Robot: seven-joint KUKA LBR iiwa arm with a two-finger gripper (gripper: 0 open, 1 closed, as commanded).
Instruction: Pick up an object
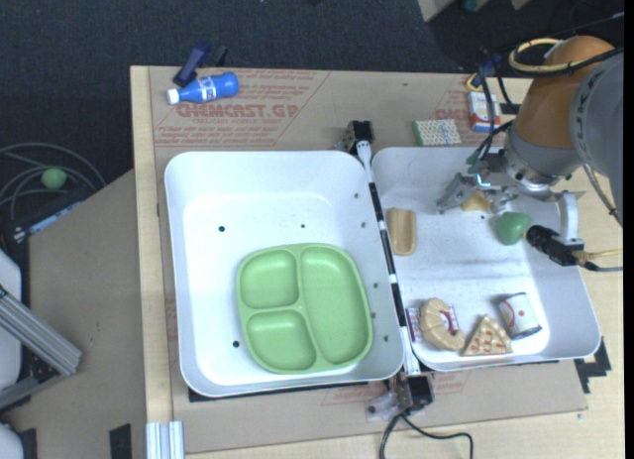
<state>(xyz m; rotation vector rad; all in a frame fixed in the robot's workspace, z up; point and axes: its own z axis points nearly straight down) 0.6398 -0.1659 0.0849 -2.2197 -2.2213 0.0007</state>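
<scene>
Arm: grey KUKA arm with an orange band (555, 90), reaching in over the far right corner of the surface.
Jaws: the two-finger gripper (474, 192) is low over the far part of the right shallow white bin (436, 165); metal fingers (458, 194) splay apart, open, with nothing seen between them.
Nearest object: a small green rounded object (512, 226) lies just beside the gripper, toward the bin's right wall.
Other objects in right bin: a tan oblong piece (401, 231) by the left wall; a round brown pastry-like toy (439, 323), a triangular pizza-slice toy (486, 337) and a small white and red packet (518, 313) along the near edge.
Left bin: the left shallow white bin (198, 189) carries a light green three-compartment plastic tray (302, 306) toward its near side.
Surface: a brown cardboard-covered surface (149, 249); a blue and white bottle (203, 89) lies at its far left corner.
</scene>
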